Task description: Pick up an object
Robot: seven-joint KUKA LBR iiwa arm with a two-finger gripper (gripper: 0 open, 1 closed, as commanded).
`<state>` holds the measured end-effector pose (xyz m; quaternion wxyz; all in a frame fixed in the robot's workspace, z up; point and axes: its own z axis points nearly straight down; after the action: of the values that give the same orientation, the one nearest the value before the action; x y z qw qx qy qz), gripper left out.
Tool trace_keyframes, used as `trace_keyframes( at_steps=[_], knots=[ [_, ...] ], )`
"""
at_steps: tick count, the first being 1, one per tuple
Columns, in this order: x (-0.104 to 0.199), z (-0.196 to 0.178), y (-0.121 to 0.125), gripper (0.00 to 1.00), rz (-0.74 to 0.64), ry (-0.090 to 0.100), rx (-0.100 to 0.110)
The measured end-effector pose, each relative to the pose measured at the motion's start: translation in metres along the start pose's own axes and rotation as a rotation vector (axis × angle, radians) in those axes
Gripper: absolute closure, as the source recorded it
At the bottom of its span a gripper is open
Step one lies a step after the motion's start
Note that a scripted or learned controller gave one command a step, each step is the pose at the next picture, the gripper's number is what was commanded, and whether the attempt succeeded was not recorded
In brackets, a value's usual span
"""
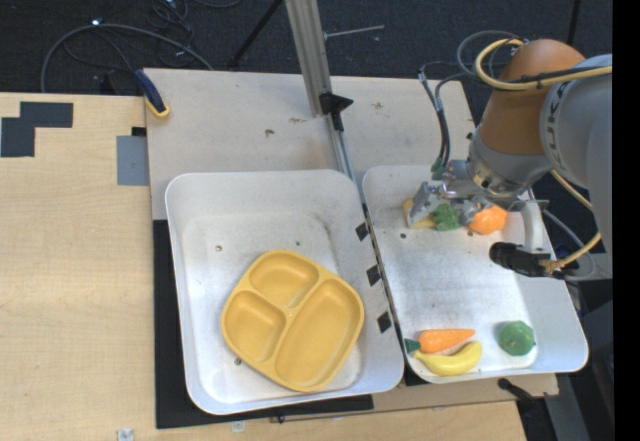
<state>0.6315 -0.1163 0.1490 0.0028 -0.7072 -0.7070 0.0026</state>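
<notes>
Down at the near edge of the right bin (560,354), a banana (452,360) lies along the rim with a carrot (446,339) touching it just behind, and a green round fruit (517,337) sits a little to their right. Across in the left bin (190,229), a yellow divided plate (292,319) rests tilted toward the near corner, well apart from all the action.

Moving up the right bin now, there's bare white floor, then the gripper (440,201) at the far end, low over the bin. Right below it sits a green leafy piece (446,217), with a bit of yellow showing at its left edge. An orange fruit (488,220) lies just beside that, to the right. Whether the gripper is clenched or released, I cannot tell from this angle, and I cannot tell if it is touching the leafy piece.

Behind it, the grey arm (575,129) with its orange band (525,94) comes in from the right.
</notes>
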Motion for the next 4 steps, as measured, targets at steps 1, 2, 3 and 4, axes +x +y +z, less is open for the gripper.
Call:
trace_keyframes(
  at_steps=[1,2,3,4],
  knots=[
    [0.009,0.056,-0.001,0.00,-0.001,0.000,-0.004],
    [0.010,0.044,-0.001,1.00,0.002,0.008,-0.001],
    [0.009,-0.018,-0.006,1.00,0.001,-0.001,-0.009],
    [0.009,-0.081,-0.004,1.00,-0.001,-0.001,-0.011]
  ],
)
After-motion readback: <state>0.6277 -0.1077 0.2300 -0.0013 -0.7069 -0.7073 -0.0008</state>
